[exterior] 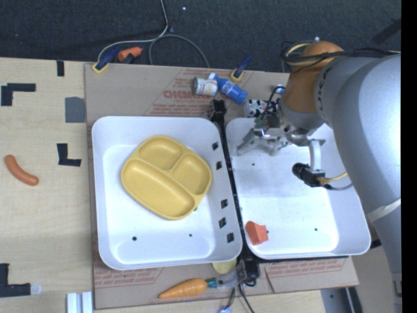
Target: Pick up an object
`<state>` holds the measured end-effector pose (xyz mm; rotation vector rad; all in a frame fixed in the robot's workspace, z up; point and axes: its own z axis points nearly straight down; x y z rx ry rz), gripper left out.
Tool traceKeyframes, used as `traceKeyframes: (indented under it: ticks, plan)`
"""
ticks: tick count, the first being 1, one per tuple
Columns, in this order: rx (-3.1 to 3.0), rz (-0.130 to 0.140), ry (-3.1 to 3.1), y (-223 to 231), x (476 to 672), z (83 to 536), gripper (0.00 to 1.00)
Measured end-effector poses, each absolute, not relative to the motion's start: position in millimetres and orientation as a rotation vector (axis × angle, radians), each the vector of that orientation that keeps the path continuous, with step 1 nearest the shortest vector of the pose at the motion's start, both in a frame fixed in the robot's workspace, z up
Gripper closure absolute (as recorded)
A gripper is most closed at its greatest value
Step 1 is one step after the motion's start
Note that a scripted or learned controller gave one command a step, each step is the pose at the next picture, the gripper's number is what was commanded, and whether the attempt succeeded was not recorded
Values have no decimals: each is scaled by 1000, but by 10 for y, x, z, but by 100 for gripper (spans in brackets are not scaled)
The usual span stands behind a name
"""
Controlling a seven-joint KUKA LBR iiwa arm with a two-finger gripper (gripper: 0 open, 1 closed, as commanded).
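Your target, a small blocky orange piece [257,233], lies in the right bin [326,240] at its near-left corner — well apart from the gripper [264,142]. That gripper hangs over the bin's far end with metal fingers spread, gripping nothing. A smooth yellow divided plate [167,176] fills the left bin [111,240] — a toy carrot [183,289] lies outside.
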<state>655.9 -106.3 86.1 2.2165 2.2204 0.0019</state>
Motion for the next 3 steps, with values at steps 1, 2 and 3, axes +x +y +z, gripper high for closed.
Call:
traceKeyframes:
  ticks: [1, 2, 3]
  plan:
    - [2218, -7, 2224, -957, 6682, 855, 0]
    - [2221, 1, 2214, -1682, 6688, 1524, 0]
    - [2216, -2, 2223, -1075, 6021, 826, 0]
